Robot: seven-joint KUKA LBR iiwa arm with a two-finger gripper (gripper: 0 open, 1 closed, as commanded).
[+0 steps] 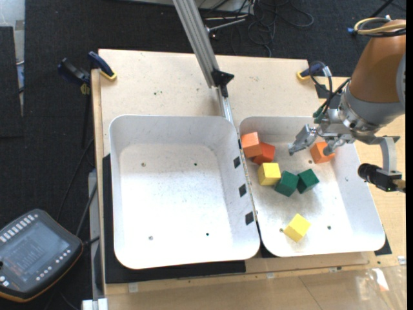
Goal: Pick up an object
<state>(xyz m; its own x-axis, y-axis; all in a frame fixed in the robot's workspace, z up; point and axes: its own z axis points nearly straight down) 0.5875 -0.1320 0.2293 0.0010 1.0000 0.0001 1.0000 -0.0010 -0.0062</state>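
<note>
Looking down at a slant, a pale wooden bench (161, 82) is seen w/ two shallow white plastic bins side by side. A dark handheld control pendant (32, 254) is seen at far left, off the bench. The left white bin (129, 134) comes next. The right white bin (361, 231) holds small blocks: two orange cubes (257, 147) touching near its left wall, a yellow cube (269, 172) just below them, two dark green cubes (297, 181) touching beside it, and another yellow cube (297, 227) lower down, apart from the rest. Further right, the grey two-finger gripper (316, 144) is poised over the bin's upper part; an orange block (321, 152) is seen at its fingertips, approx. between them, but whether it is actually held cannot be told. The arm's orange band (381, 63) is at far right.
</note>
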